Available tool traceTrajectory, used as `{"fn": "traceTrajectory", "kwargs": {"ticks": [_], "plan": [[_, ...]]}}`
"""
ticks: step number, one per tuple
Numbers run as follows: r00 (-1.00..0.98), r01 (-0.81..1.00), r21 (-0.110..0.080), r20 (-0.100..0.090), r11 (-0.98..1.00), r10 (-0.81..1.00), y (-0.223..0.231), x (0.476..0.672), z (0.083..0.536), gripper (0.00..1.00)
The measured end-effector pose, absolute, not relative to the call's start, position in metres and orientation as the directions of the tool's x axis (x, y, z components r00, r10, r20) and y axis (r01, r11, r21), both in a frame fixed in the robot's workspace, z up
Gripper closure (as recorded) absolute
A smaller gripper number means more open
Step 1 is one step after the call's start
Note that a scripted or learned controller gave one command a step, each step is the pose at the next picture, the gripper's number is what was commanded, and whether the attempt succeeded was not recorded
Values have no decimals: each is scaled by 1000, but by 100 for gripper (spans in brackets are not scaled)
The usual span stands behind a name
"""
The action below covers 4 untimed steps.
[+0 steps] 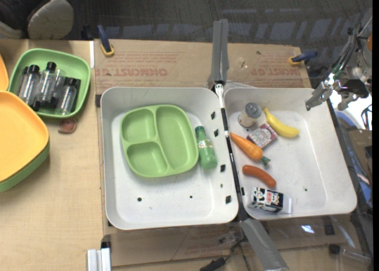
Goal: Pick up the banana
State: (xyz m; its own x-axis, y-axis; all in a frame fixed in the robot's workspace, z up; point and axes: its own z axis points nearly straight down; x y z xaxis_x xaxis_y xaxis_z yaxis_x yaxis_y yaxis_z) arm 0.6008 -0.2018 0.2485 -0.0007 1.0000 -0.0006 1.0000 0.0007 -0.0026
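The yellow banana (pixel 281 124) lies in the back part of the right bin (pixel 331 163), slanting from upper left to lower right. My gripper (pixel 323 93) hangs over the bin's back right corner, up and to the right of the banana and well apart from it. Nothing shows in the gripper.
Left of the banana are a grey-capped small jar (pixel 251 113) and a pink packet (pixel 262 136). Further forward lie a carrot (pixel 246 145), a red sausage (pixel 259 175) and a small carton (pixel 269 200). The left bin (pixel 166 205) holds a green divided plate (pixel 159 141) and a green bottle (pixel 206 147).
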Motion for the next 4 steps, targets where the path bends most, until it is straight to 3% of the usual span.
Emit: {"fn": "traceTrajectory", "kwargs": {"ticks": [1, 2, 3, 4], "plan": [[-50, 999, 1, 3, 50, 999, -209, 594, 92, 0], [-47, 999, 1, 1, 47, 999, -211, 594, 102, 100], [74, 997, -2, 0, -74, 997, -217, 523, 91, 100], [160, 987, -1, -1, -160, 987, -176, 547, 142, 100]]}}
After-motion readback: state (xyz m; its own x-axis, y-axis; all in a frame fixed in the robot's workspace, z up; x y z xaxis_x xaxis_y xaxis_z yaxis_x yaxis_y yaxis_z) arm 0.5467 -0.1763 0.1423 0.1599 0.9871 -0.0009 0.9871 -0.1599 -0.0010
